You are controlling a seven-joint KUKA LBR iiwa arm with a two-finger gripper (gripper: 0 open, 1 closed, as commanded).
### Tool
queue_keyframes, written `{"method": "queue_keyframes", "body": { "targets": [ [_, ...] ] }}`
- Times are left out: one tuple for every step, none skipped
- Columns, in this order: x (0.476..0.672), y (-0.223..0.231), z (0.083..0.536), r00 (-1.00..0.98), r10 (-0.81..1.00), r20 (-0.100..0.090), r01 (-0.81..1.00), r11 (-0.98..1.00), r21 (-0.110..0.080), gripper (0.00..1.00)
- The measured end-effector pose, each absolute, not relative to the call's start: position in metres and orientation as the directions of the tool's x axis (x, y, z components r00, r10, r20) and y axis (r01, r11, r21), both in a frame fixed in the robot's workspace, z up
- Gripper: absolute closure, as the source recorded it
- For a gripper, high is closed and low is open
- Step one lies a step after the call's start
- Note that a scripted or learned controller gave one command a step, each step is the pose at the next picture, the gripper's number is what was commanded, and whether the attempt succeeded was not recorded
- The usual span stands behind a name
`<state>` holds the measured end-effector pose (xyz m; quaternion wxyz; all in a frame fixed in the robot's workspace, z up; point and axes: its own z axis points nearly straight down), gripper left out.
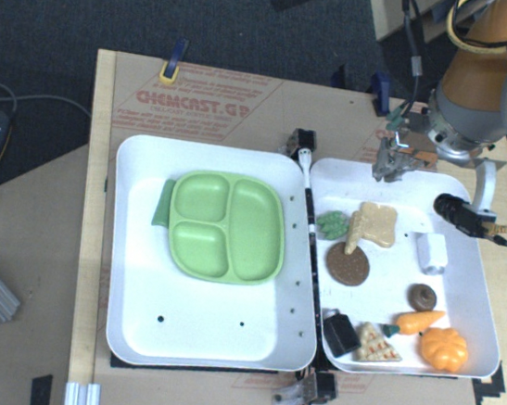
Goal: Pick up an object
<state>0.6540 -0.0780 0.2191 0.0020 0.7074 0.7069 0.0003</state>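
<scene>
Camera view: tool is poised above right bin; its closure cannot be told. Orange pumpkin, judged light and stiff, is best gripped across its middle.

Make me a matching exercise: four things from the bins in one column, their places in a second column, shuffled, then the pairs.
Things:
1. green tray
2. pumpkin
3. gripper
4. black block

Places:
A. front right corner of the right bin
B. over the back edge of the right bin
C. in the left bin
D. front left of the right bin, beside the divider

Pairs: 1-C, 2-A, 3-B, 4-D
</scene>
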Motion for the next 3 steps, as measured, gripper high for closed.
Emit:
{"method": "queue_keyframes", "body": {
  "targets": [
    [0.641,-0.084,0.225,0.001,1.0,-0.001,1.0,-0.001,-0.001,1.0],
    [0.646,-0.067,0.233,-0.002,1.0,-0.001,1.0,0.002,0.003,1.0],
    [0.639,-0.082,0.22,0.002,1.0,0.0,1.0,-0.002,-0.003,1.0]
  ]
}}
